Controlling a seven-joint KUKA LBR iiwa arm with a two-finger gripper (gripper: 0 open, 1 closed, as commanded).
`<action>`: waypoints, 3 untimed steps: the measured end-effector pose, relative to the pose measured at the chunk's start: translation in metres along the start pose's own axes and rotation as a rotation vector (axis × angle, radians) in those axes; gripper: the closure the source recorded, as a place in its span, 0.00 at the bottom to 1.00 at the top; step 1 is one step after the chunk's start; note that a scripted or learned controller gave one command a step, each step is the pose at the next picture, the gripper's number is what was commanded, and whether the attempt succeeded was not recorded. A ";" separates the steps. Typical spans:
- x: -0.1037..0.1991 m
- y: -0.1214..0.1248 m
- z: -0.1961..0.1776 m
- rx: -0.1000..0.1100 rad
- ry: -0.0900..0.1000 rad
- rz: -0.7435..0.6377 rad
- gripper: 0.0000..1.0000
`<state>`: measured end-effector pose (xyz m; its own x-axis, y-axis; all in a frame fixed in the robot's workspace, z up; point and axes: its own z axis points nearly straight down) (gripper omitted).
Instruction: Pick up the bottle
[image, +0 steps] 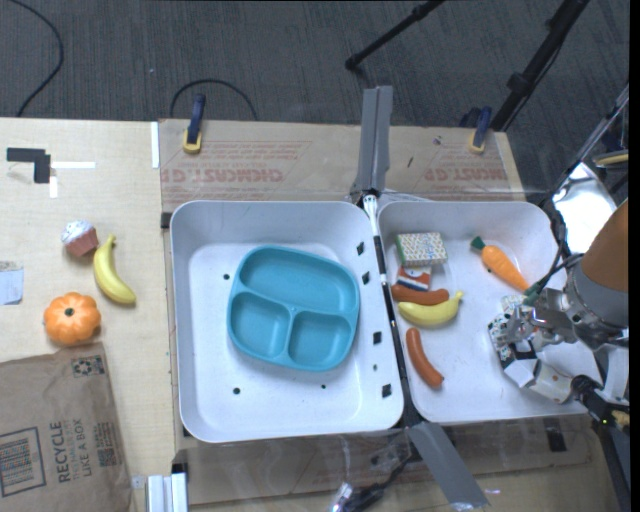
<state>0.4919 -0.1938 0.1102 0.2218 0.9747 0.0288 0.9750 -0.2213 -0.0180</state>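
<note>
In the right bin (470, 215), low at its right side, hangs my gripper (515, 335); the grey arm (600, 295) comes in over the bin's right wall. Just below and to the right of the gripper lies a white object (535, 378) that looks like the bottle, partly hidden by the gripper and wrist. It sits close against the gripper, and I cannot tell whether the two touch.
The right bin also holds a carrot (500, 265), a small patterned box (421, 248), a hot dog (420, 294), a yellow banana (430, 312) and a sausage (424, 358). A teal divided plate (293, 308) lies in the left bin (200, 300). A banana, pumpkin and cupcake rest on the bench at left.
</note>
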 end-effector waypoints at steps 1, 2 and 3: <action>0.063 -0.018 -0.062 -0.014 -0.030 -0.079 1.00; 0.086 -0.033 0.020 -0.019 -0.031 -0.209 1.00; 0.183 -0.035 -0.075 -0.012 -0.032 -0.255 1.00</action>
<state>0.4996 -0.0103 0.1907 -0.0314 0.9995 -0.0009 0.9995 0.0314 -0.0023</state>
